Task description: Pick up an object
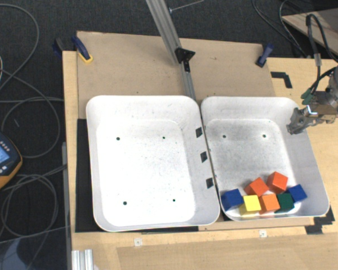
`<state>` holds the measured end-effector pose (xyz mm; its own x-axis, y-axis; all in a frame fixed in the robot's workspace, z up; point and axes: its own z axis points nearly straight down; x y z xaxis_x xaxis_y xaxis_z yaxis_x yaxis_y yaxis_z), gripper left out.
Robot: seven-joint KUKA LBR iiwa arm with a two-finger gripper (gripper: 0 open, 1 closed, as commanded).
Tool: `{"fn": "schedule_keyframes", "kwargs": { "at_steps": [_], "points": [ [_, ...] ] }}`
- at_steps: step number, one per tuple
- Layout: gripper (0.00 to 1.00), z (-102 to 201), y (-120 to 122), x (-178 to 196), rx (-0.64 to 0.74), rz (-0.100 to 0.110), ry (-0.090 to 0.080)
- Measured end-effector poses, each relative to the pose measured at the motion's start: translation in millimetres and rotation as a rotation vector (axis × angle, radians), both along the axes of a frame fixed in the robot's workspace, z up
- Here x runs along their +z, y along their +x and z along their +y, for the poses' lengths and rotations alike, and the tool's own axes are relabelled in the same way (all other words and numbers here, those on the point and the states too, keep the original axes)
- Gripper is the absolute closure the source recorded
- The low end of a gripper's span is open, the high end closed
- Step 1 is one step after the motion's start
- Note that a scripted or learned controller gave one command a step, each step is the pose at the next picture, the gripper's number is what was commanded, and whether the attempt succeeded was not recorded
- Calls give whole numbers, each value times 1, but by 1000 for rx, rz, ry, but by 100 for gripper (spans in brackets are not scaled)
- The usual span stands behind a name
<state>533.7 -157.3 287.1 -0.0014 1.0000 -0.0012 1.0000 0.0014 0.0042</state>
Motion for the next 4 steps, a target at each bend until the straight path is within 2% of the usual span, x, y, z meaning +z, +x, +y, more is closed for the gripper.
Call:
{"fn": "schedule_keyframes", "kwargs": {
  "at_steps": [1, 3, 4],
  "points": [
    [100, 55, -2, -6, 4, 5, 4],
    [100, 151, 18, -14, 5, 3, 3],
    [100, 204, 21, -35, 5, 9, 4]
  ]
}}
